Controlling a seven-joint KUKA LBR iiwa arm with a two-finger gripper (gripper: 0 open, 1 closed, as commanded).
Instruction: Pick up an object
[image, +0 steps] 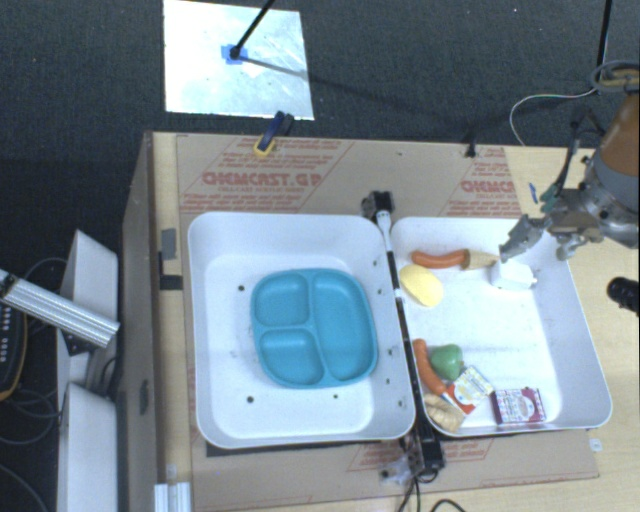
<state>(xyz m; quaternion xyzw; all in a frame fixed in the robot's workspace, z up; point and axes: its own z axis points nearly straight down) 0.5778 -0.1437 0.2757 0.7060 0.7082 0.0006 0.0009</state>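
Claw (527, 243) above right bin's (570, 330) far edge; finger state indeterminate. Hotdog (441, 259), lemon (422, 286), carrot (430, 367), packet (518, 406) inside. Blue tray (312, 327) in left bin (220, 300).

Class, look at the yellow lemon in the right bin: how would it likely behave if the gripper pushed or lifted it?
The lemon looks rounded and smooth, so it would probably roll when nudged. It looks like a toy, so likely light and stiff. Its curved sides might slip from the gripper, and it lies close to the bin's left wall.
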